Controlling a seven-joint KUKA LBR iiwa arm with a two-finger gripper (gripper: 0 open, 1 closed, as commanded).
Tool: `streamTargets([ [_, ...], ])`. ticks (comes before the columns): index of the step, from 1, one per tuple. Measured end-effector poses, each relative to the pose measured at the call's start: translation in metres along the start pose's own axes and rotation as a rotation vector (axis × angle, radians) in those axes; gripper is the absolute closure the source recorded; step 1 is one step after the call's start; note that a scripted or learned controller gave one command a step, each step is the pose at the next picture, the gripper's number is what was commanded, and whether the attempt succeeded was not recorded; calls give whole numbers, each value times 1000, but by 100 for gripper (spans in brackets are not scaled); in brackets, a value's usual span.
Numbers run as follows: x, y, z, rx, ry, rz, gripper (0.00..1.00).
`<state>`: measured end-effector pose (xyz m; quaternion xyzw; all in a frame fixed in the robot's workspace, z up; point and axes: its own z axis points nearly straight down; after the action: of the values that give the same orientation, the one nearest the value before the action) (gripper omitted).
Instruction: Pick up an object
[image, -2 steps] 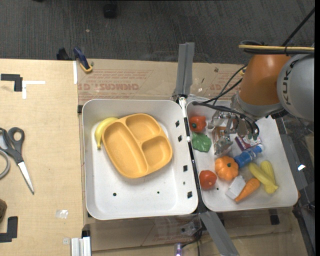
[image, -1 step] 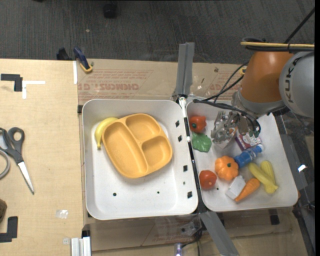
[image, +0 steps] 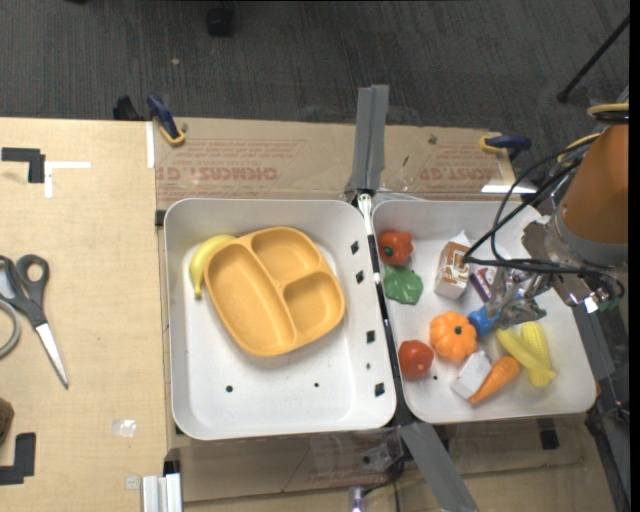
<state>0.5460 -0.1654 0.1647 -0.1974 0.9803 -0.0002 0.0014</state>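
The right bin (image: 420, 405) holds several toy foods: a red pepper (image: 396, 247), a green piece (image: 403, 287), a small carton (image: 453, 272), an orange pumpkin (image: 453, 336), a red tomato (image: 415, 357), a white block (image: 468, 378), a carrot (image: 497, 379) and a yellow corn cob (image: 530, 350). My gripper (image: 512, 303) hangs low over the bin's right half, between the carton and the corn. A small blue object (image: 484, 320) lies just at its lower left. Cables and the wrist hide what lies directly beneath it.
The left bin (image: 200, 400) carries a yellow divided plate (image: 272, 290) with a banana (image: 205, 262) against its left side. Scissors (image: 35, 305) lie on the bench far left. A grey bar (image: 370, 140) stands behind the bins' shared wall.
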Motion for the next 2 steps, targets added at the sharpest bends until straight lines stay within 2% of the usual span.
streamTargets([
  [1,4,33,43,11,-8,-143,100],
  [2,-55,89,-28,0,-2,-65,100],
])
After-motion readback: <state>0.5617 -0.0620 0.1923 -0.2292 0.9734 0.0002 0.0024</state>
